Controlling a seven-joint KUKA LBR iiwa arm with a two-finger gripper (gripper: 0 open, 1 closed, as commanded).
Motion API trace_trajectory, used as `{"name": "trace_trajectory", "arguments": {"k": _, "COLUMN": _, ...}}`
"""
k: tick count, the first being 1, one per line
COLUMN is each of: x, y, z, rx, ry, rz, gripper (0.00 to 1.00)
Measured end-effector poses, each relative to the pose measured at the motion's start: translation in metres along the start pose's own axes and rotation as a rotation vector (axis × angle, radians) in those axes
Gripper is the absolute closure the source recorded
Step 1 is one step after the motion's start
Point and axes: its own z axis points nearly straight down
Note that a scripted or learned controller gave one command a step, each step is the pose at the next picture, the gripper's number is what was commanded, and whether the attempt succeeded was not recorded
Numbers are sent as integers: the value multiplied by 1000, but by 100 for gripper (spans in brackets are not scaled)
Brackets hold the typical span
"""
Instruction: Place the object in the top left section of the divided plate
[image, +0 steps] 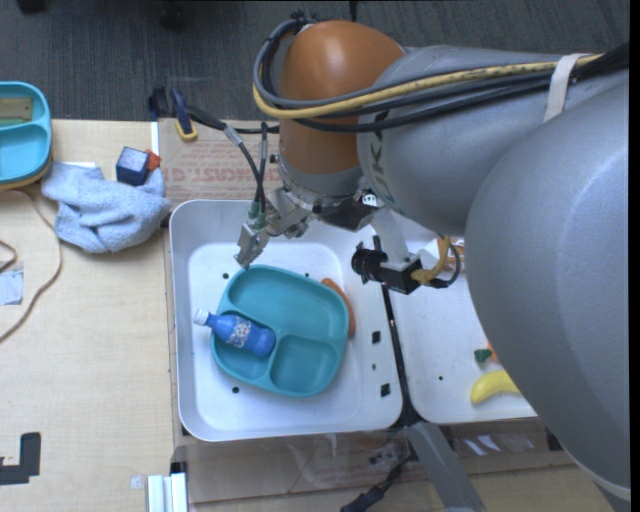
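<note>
Bottle (236, 332), one, blue with white cap: lies on left edge of one teal divided plate (300, 320) in left bin (200, 400), long axis left-right, cap pointing left. Gripper (247, 250) above plate's upper rim; finger spread unreadable. One banana (492, 387) in right bin (440, 350).

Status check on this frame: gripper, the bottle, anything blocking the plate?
Gripper above plate's far rim, nothing seen between fingers. Blue bottle lies on teal divided plate, left side. Orange object at plate's right edge.

A robotics lab: grey arm (520, 200) with cables over white bins (190, 400) on a bench (80, 380).
</note>
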Motion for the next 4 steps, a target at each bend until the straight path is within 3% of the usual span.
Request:
{"name": "trace_trajectory", "arguments": {"k": 3, "x": 0, "y": 0, "z": 0, "rx": 0, "ry": 0, "rz": 0, "gripper": 0}}
{"name": "trace_trajectory", "arguments": {"k": 4, "x": -19, "y": 37, "z": -146, "rx": 1, "ry": -1, "rz": 489, "gripper": 0}}
